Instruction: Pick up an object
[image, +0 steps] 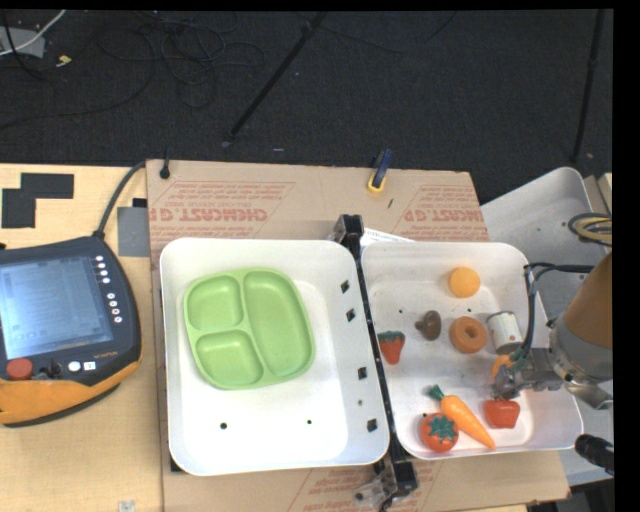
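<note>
Gripper (508, 378) low in right bin (400, 262), just above red block (502, 413); jaw state impossible to tell. Block probably light, rigid: grasp across flat sides.

Green divided plate (248, 329) in left bin (200, 430); teach pendant (60, 325) at far left

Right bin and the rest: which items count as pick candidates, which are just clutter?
Pick candidates, all in the right bin:
orange ball
donut
brown lump
strawberry
carrot
tomato
red block
end effector over that bin

Lying about:
green tray in the left bin
tablet
clamp
</note>
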